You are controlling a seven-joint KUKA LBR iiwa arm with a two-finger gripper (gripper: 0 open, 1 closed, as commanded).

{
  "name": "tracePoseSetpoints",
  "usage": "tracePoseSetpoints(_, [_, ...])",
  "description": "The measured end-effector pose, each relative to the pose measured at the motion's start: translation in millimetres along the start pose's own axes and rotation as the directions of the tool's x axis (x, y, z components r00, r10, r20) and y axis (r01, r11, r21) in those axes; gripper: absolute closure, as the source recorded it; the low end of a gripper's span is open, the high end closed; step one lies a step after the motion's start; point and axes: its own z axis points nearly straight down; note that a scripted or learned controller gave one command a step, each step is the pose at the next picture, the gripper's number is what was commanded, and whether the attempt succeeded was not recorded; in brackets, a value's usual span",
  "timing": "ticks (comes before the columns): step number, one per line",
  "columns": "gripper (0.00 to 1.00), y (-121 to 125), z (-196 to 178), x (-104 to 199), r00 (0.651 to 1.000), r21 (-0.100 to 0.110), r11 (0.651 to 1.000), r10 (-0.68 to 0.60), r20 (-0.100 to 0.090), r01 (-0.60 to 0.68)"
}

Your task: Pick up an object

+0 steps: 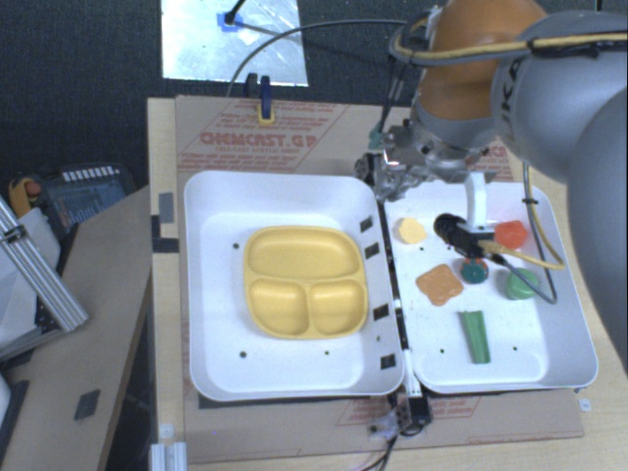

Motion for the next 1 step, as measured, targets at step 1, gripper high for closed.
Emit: tracePoseSetpoints(1, [1.0, -10.1, 31.6, 41.4, 1.0, 0.001, 1.0, 0.001, 0.0, -0.001])
